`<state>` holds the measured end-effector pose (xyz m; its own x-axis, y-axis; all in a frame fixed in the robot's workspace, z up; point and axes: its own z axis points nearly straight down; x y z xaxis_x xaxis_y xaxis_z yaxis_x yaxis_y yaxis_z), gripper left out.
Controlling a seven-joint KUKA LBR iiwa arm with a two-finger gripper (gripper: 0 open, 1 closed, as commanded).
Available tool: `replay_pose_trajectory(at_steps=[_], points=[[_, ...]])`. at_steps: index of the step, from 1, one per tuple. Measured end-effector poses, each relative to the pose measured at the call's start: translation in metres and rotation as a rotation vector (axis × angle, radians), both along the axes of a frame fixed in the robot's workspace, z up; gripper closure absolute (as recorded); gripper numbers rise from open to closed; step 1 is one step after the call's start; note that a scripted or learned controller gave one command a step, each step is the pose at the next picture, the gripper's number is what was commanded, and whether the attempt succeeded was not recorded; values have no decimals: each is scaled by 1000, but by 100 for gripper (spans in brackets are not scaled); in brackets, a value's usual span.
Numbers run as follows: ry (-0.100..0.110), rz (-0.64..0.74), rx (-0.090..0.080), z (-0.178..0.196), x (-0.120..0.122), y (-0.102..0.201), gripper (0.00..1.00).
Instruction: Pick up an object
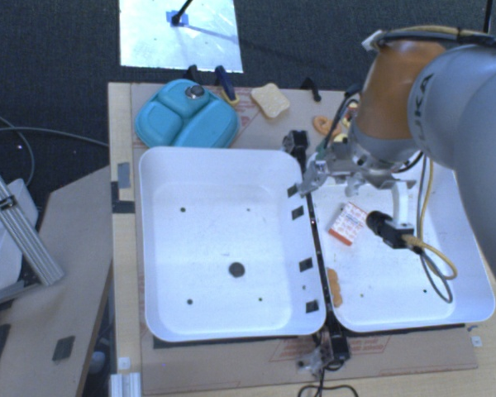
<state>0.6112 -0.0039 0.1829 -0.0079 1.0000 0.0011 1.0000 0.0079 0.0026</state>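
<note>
camera view: gripper (329, 172) over far-left corner of right bin (467, 300), grip state unreadable, partly hidden under arm (455, 89). red-and-white packet (347, 223) just nearside of it, apart. small dark disc (236, 269) well left, blurry.

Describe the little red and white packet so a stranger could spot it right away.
Start at the white bin under the grey arm, on the view's right. In its left half lies a small flat packet. It is white and red, unlike the tan oblong piece by the bin's left wall.
</note>
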Motion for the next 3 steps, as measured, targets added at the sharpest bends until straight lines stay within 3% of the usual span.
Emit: replay_pose_trajectory(at_steps=[1, 2, 3], points=[[-6, -2, 0, 3, 60, 15, 0], [-3, -5, 1, 72, -6, 24, 0], [-15, -1, 0, 183, 25, 34, 0]])
